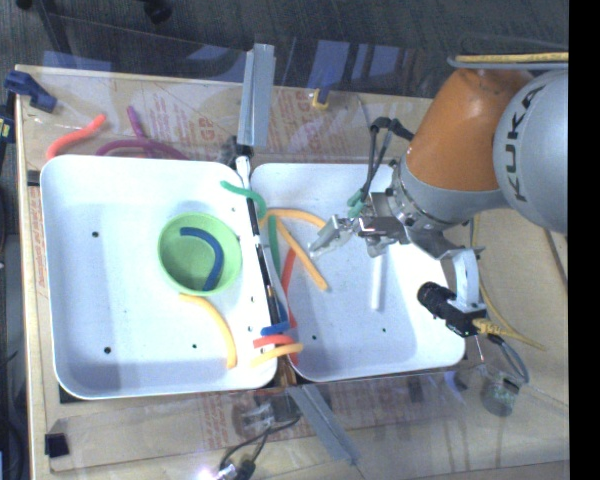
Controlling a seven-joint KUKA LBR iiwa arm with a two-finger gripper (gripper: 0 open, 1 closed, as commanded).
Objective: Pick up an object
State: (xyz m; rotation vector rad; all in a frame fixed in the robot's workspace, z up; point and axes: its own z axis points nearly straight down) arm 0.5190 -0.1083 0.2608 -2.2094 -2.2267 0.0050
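Over the right bin (400,363) the tool (332,236) hangs with fingers spread wide, nothing between them; just beside its tips lies the orange tube (302,238), near the bin divider; likely light, soft, bendy; best pinched across mid-length, clear of the green strip (276,243).

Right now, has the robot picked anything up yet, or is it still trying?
Nothing looks picked up yet. The gripper hangs over the right bin with open fingers and nothing between them. It sits close to the orange strip lying near that bin's left side. The green bowl rests in the left bin, untouched. Left to do: close on something and lift it.
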